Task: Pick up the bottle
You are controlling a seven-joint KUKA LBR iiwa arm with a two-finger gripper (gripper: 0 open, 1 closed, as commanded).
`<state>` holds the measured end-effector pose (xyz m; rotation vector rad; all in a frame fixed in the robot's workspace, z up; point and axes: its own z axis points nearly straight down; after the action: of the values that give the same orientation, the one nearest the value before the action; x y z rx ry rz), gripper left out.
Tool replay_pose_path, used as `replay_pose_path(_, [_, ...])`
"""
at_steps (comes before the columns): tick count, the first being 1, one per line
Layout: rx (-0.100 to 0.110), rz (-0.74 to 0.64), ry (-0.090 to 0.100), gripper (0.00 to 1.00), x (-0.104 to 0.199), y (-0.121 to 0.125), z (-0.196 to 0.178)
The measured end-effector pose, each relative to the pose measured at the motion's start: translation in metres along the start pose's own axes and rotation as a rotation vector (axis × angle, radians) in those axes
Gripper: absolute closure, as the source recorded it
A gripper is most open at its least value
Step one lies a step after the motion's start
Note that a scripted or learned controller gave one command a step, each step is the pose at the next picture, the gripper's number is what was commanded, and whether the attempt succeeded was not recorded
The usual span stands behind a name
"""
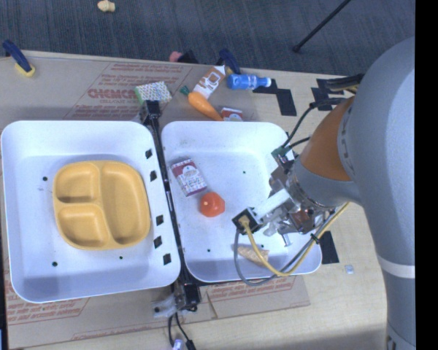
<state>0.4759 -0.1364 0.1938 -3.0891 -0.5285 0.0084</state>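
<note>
So the arm is reaching in from the right side and its end effector is hanging low over the right bin, down near that bin's front right corner. Honestly can't tell how it's set from this angle, there's too much cabling and bracket stuff in the way. A yellow cable is looping out from under the wrist and trailing across the bin floor by the front edge.

The bottle isn't in either bin. It's the little blue one lying on its side on the desk, up past the back edge of the right bin, well apart from the arm. Just beside it, to its left, a white and orange packet is lying tilted, and an orange carrot-looking thing is sitting right at the bin's back rim, with a small red and white item next to it.

Inside the right bin, a red and white carton is lying flat near the left wall, and a small red-orange piece is sitting just in front of it. The left bin is carrying a yellow divided plate, sitting roughly in the middle. A checkered packet is resting on the desk behind the gap between the bins.
</note>
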Motion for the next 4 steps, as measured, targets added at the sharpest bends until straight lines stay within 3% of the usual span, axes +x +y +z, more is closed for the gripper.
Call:
replay_pose_path(1, [-0.002, 0.130, 0.000, 1.00, 0.013, -0.035, -0.003])
replay_pose_path(2, [-0.004, 0.134, 0.002, 1.00, -0.016, 0.044, 0.014])
replay_pose_path(4, [-0.003, 0.128, 0.003, 1.00, 0.000, 0.000, -0.018])
